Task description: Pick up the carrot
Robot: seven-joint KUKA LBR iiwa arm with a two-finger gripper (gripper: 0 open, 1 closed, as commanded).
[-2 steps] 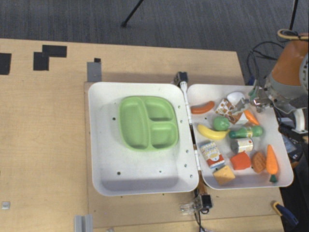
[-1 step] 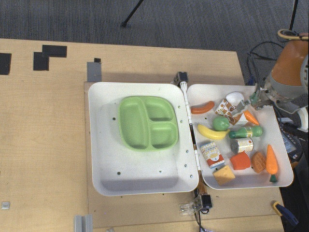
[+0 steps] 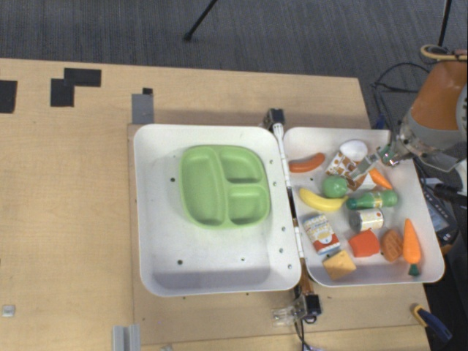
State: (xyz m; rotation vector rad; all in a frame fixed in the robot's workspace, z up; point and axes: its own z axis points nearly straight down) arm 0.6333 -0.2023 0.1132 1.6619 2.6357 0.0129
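Note:
An orange carrot (image 3: 412, 241) with a green stem end lies at the near right of the right bin (image 3: 431, 275), beside a brown cookie-like toy (image 3: 393, 245). A smaller orange wedge (image 3: 379, 179) lies further back, just under the gripper (image 3: 385, 158). The gripper hangs over the bin's far right part, well behind the carrot, with nothing visibly held. The grey arm with its orange band (image 3: 441, 97) comes in from the right.
The right bin also holds a red sausage (image 3: 306, 162), a banana (image 3: 320, 200), a green ball (image 3: 336, 187), a green bottle (image 3: 373, 200), a white cup (image 3: 349, 156), a can (image 3: 368, 220), a red block (image 3: 364, 244) and a cheese wedge (image 3: 339, 265). A green divided plate (image 3: 223, 185) sits in the left bin (image 3: 157, 269).

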